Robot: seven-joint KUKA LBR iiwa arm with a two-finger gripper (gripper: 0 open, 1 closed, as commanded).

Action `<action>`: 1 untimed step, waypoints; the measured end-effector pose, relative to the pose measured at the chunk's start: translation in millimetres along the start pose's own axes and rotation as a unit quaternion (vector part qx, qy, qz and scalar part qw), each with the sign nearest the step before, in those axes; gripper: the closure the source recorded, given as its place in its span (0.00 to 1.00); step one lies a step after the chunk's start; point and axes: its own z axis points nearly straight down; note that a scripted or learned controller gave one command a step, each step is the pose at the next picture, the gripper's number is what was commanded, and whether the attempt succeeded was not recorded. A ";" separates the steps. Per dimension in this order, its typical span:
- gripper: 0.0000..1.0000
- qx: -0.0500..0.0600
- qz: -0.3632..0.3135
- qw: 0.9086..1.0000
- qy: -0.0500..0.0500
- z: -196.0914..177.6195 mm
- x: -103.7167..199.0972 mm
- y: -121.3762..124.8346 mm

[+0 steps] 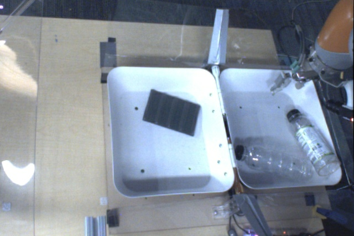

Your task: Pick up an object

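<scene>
Now my gripper [281,83] hangs empty, fingers apart. Nearest bottle [311,141] lies below-right of it, long axis diagonal.

The arm [337,36] is cut off by the right edge; the gripper [287,79] is too small to read its grip.

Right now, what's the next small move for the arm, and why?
Probably lower the claw toward the upright-lying small bottle in the right bin. The claw sits at that bin's top edge, holding nothing, and that bottle lies nearest along the bin's right side.
</scene>
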 end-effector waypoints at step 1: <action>0.00 0.000 -0.033 0.999 0.000 59.1 13.2 -69.2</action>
